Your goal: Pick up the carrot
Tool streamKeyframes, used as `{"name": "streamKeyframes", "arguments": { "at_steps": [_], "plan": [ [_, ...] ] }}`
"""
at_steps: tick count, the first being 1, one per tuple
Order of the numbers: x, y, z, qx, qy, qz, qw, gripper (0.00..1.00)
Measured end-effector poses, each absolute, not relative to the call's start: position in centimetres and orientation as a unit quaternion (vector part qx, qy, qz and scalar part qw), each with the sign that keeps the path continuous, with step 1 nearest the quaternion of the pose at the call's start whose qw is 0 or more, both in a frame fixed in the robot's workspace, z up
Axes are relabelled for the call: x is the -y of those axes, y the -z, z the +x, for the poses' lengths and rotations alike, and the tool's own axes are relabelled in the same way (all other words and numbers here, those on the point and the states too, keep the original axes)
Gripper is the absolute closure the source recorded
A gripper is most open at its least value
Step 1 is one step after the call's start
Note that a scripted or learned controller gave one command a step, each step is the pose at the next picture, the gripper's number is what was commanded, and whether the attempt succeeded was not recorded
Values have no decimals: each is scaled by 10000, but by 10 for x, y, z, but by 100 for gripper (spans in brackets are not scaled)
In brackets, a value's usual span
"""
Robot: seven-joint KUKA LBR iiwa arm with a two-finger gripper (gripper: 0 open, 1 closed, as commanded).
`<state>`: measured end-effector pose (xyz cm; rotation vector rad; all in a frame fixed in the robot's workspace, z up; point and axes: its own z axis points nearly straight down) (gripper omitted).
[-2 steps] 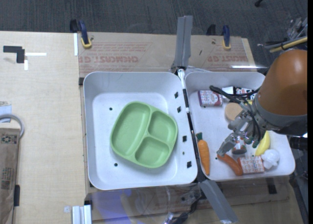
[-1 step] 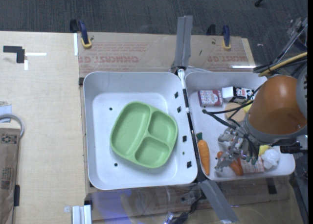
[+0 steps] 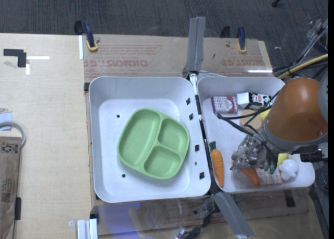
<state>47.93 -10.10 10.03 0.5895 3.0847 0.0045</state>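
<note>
The long orange carrot (image 3: 217,167) lies along the left wall of the right shallow white bin (image 3: 229,87), apart from the metal two-finger gripper (image 3: 250,158). The gripper hangs low beside it, probably to approach; I cannot tell its opening. A green divided plastic plate (image 3: 153,143) rests in the left white bin (image 3: 104,128) on the pale wooden bench (image 3: 47,107).

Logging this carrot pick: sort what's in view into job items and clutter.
Job:
carrot, by the right bin's left wall
gripper

Lying about:
green divided plate, left bin
red-and-white carton
white egg-like item
second orange item
</note>
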Motion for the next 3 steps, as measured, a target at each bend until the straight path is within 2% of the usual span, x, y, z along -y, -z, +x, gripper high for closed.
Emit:
{"name": "streamKeyframes", "arguments": {
  "at_steps": [1, 2, 3],
  "plan": [
    [3, -208, 487, -9782, -2, 2078, 14, 100],
    [42, -269, 480, -9464, 0, 3230, 23, 100],
    [-49, -202, 478, -9291, 9, 3697, -8, 100]
  ]
}}
